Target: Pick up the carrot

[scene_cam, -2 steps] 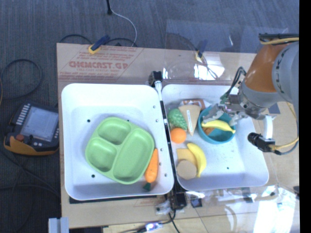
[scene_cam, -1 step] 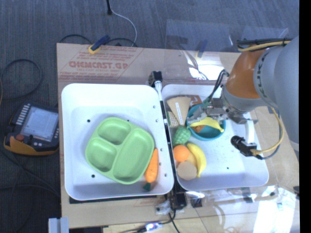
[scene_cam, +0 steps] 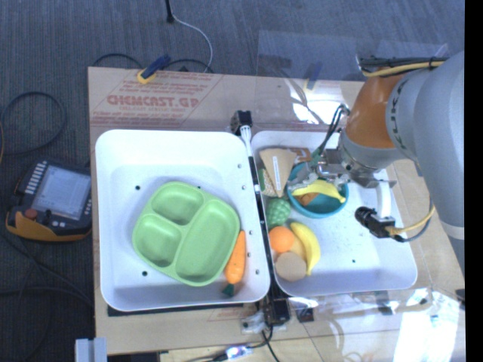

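- The carrot (scene_cam: 235, 260) lies in the left bin (scene_cam: 121, 157), wedged between the green tray (scene_cam: 185, 232) and the bin's right wall, leaf end toward the near edge; that tight spot probably leaves little room for a grasp.
- The gripper (scene_cam: 326, 173) sits over the right bin (scene_cam: 377, 266), above the blue bowl (scene_cam: 321, 200), well apart from the carrot; whether it is open or closed cannot be told.
- A banana (scene_cam: 307, 243) and orange (scene_cam: 281, 240) crowd that bin's left side.
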### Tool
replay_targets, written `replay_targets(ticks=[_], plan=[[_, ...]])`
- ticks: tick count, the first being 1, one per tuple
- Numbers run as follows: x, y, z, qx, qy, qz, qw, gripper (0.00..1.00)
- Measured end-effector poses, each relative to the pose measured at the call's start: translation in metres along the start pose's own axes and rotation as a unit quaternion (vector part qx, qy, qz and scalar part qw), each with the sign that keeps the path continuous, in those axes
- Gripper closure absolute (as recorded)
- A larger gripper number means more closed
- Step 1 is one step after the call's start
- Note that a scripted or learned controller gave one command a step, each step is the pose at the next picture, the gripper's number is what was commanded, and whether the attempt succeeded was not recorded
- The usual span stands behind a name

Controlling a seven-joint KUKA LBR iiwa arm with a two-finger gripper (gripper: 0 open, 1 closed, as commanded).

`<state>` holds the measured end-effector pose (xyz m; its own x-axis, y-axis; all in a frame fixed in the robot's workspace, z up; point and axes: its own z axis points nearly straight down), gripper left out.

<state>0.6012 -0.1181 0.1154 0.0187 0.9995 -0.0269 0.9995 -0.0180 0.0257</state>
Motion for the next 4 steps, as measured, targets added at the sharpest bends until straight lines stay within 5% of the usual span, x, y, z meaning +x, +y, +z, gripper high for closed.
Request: replay_targets(ticks=[1, 2, 3, 4], plan=[[0.006, -0.008, 0.000, -0.015, -0.001, -0.025, 0.9996, 0.00], [0.011, -0.008, 0.000, -0.009, 0.008, 0.063, 0.9979, 0.00], [0.018, -0.022, 0.001, -0.017, 0.011, 0.179, 0.9836, 0.00], [0.091, -0.116, -0.076, 0.015, 0.012, 0.195, 0.9806, 0.00]])
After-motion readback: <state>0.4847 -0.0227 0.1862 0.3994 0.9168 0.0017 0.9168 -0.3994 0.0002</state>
